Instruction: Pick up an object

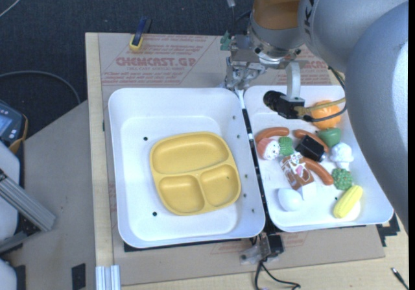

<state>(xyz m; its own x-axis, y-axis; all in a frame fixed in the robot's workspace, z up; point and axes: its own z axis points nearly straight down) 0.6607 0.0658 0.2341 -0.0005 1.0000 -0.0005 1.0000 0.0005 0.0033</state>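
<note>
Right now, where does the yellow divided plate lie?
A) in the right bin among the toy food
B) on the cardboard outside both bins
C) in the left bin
C: the yellow divided plate rests on the floor of the left bin, while the toy food sits in the right bin.

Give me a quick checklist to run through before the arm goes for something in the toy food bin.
1. Gripper over a target: not ok, it sits at the far rim between the bins.
2. Gripper holding anything: cannot tell.
3. Objects available: ok, the corn, egg and orange lie in the right bin.
4. Easy pick: ok, the corn lies apart near the front corner.
5. Yellow tray out of the way: ok, it lies in the left bin.
</note>
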